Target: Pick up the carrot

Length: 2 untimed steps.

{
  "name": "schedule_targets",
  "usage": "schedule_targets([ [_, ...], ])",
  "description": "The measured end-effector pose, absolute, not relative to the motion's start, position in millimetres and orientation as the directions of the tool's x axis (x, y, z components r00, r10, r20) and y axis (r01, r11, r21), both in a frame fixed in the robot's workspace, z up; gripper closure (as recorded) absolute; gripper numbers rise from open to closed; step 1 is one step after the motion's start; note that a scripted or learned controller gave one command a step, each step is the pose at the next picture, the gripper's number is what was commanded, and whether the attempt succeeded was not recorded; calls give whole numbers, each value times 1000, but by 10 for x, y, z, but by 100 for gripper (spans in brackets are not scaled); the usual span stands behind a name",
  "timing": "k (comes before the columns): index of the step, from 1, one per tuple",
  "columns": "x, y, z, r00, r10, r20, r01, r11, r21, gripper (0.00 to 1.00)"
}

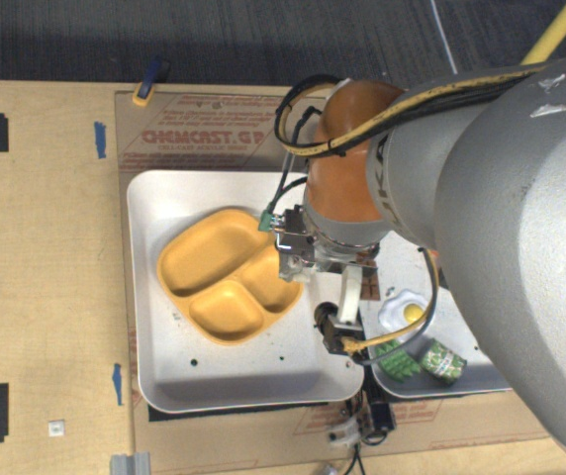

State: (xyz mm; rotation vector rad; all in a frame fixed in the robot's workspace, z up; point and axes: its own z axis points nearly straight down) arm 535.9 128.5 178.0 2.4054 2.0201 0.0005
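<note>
Two shallow white bins sit side by side on the surface: the left bin (pixel 149 295) and the right bin (pixel 461 389), much of the right one covered by the arm. In the left bin lies one yellow divided plate (pixel 226 275), with three compartments. In the right bin there is one toy fried egg (pixel 405 312), white with a yellow yolk, and near it one green item (pixel 441 362) with printing on it, plus one further green piece (pixel 399 364) just left of that; what these two are cannot be told. One grey arm (pixel 501 196) with one orange band (pixel 347 156) reaches in from the right.
</note>
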Motion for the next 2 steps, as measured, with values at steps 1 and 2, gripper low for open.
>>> schedule_targets([
  [1, 5406, 1362, 2081, 312, 950, 0, 950, -312, 0, 100],
  [2, 5592, 1092, 2538, 491, 871, 0, 871, -491, 0, 100],
])
